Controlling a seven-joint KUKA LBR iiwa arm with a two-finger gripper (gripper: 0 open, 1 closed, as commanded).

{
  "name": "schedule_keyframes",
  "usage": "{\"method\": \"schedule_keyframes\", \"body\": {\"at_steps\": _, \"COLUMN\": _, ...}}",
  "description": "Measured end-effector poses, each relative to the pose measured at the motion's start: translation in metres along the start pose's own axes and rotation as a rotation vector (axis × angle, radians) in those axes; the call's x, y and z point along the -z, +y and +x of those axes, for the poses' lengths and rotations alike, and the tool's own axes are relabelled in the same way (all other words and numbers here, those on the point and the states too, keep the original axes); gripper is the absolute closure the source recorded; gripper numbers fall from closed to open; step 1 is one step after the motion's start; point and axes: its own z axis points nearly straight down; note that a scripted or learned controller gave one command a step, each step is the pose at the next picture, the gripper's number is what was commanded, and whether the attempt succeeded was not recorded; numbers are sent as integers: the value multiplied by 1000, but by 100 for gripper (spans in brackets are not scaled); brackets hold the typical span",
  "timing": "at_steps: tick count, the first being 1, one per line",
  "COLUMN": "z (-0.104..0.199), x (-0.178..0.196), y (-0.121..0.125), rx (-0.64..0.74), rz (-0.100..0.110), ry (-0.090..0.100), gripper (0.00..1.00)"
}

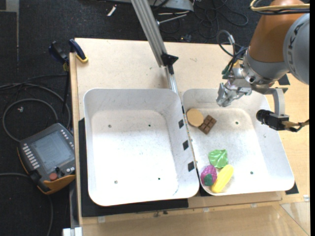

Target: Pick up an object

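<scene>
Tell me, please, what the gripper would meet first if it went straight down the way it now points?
Probably the bare floor of the right bin near its back wall. The gripper points down there, apart from the round biscuit and chocolate piece; depth is unclear.

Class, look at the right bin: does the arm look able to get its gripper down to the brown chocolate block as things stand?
Probably yes. The gripper hangs over the right bin, and the chocolate block lies uncovered nearby. The tan round piece touches its left side and may crowd a grasp.

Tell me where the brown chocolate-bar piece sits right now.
The brown chocolate-bar piece lies in the right-hand white bin near its far-left corner, touching the round tan cookie-like disc, below-left of the tool in the camera view.
</scene>
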Motion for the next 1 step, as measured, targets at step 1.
{"method": "schedule_keyframes", "body": {"at_steps": 1, "z": 63, "x": -10, "y": 10, "rx": 1, "rz": 2, "ry": 1, "gripper": 100}}
